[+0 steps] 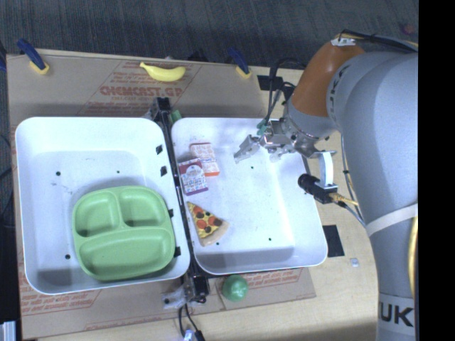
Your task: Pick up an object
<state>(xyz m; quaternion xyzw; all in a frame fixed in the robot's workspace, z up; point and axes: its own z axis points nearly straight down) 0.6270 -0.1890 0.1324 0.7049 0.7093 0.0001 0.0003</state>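
In the right bin (306, 244) lie two small red-and-white cartons, one (203, 156) near the divider and the other (192, 177) just below it. A toy pizza slice (206, 224) rests lower down by the divider. My gripper (260, 150) hangs over the upper middle of the right bin, to the right of the cartons and apart from them. Its fingers (246, 148) look spread open with nothing between them. The grey arm with its orange band (320, 77) reaches in from the right.
A green divided plate (124, 233) fills the lower part of the left bin (43, 155). A yellow banana (163, 70) lies on the cardboard behind the bins. A green ball (234, 287) sits in front of them. Blue clamps (33, 55) hold the back edge.
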